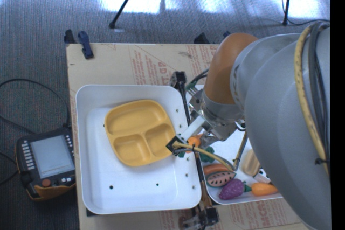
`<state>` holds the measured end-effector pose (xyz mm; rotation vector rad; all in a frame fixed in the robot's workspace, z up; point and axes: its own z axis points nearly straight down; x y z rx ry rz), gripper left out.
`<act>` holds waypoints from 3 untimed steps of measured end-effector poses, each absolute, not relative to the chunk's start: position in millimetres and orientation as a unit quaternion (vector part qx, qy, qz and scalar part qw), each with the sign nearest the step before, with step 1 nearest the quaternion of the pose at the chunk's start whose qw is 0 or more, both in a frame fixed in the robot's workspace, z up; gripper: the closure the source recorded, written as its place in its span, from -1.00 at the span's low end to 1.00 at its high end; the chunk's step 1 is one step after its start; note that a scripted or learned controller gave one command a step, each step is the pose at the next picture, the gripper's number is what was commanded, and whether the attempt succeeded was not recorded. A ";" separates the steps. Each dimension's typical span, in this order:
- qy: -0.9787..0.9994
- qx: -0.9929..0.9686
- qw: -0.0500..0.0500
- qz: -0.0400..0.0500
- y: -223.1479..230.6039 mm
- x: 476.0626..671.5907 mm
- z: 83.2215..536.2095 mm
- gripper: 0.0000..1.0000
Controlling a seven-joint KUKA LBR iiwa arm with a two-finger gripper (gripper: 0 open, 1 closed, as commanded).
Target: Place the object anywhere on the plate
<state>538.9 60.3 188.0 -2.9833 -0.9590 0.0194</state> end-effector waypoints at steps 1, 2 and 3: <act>-0.224 -0.975 0.002 0.004 119.5 537.6 206.5 1.00; -0.351 -0.936 0.001 0.003 195.3 554.6 245.4 1.00; -0.352 -0.936 0.001 0.004 195.8 553.8 244.6 -1.00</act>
